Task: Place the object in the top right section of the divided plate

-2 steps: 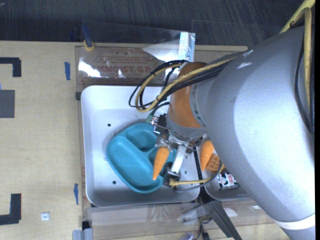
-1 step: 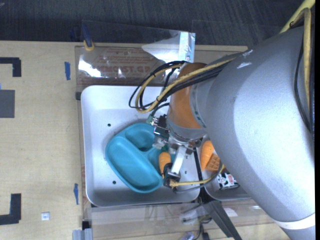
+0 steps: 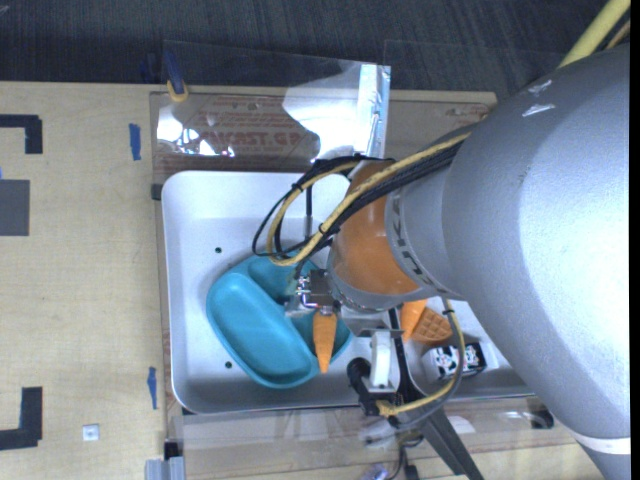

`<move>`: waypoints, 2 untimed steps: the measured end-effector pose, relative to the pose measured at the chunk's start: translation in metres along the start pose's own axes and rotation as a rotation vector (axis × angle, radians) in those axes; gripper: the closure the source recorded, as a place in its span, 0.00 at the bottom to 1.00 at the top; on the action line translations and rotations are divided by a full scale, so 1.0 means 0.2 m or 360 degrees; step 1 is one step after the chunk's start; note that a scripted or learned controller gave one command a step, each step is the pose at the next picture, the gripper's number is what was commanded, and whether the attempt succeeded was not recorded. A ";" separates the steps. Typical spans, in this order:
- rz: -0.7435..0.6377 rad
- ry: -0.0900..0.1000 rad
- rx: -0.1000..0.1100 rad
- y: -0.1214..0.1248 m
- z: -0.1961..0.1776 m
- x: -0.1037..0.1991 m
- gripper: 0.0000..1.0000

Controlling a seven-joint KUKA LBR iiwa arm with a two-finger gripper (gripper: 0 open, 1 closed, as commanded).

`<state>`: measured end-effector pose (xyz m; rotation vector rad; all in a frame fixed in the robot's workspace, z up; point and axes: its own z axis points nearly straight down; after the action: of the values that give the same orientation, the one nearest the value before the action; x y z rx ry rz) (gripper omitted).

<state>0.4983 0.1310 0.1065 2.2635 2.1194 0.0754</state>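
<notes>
The arm (image 3: 520, 238) is reaching in from the right and is covering most of the right side of the bin (image 3: 190, 268). Its orange band (image 3: 370, 238) is sitting above the wrist, and the tool (image 3: 312, 298) is pointing down over the plate (image 3: 255, 328), a teal divided dish lying tilted in the lower middle of the bin.

An orange carrot (image 3: 324, 340), likely the task's object, is lying just below the tool, its long axis running near vertical in the view, its tip pointing toward the bin's near wall. It is sitting at the plate's right edge, touching or overlapping the rim; which section it is in I cannot tell, since the arm is hiding the dividers there. Whether the tool is apart or together I cannot tell, nor whether it is clamping the carrot.

An orange cone (image 3: 425, 321) and a black-and-white toy (image 3: 448, 360) are lying to the right, beside the wrist.

The coming move is turning on this: the carrot is lying right under the tool, along the plate's right rim, so only a short shift should be needed.
</notes>
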 end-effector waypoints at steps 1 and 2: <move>-0.0004 0.0018 0.0007 0.00 -0.05 0.03 1.00; 0.0543 0.0006 0.0073 0.29 0.01 -0.02 1.00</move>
<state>0.5564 0.1228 0.1080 2.6280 1.7296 0.0417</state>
